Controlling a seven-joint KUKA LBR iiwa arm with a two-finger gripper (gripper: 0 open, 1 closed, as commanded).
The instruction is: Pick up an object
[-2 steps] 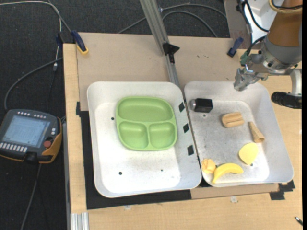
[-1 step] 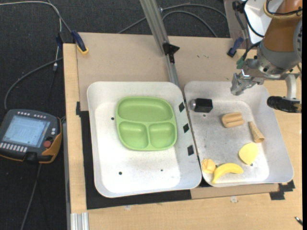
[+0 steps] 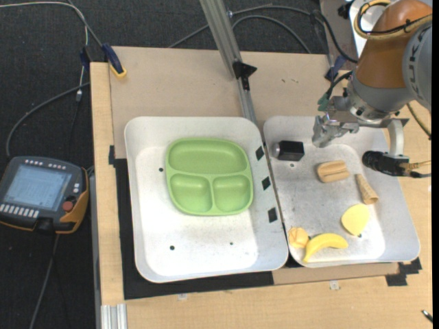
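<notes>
My gripper hangs over the far part of the right bin, with nothing visibly held. Just left of it lies a small black block. A tan bread-like piece rests a little nearer than the gripper. Further toward the front are a brown stick, a yellow slice, a banana and a small yellow lump.
The left bin holds a green divided plate. A slanted metal pole ends between the bins' far edges. A control pendant lies off the bench at left. Cables run along the back.
</notes>
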